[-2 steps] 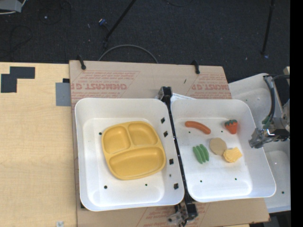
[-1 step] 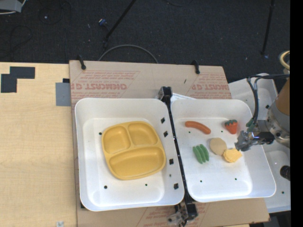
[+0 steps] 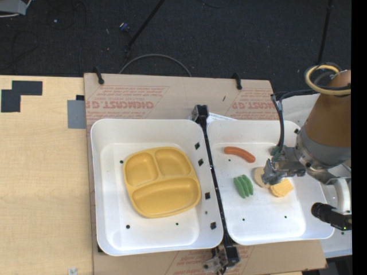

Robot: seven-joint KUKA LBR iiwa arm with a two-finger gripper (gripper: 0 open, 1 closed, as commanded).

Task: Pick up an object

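Fingers first: you can't tell whether they are parted or closed, since the gripper (image 3: 274, 173) is a dark blur low in the right bin (image 3: 287, 231). Just under and beside it lie a tan disc (image 3: 261, 178) and a yellow piece (image 3: 281, 188); the green pod (image 3: 243, 185) sits near, the sausage (image 3: 239, 153) further off. You look to be at the grasp; next comes a clean lift.

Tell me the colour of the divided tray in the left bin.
Yellow. The divided tray shows plainly in the camera view.
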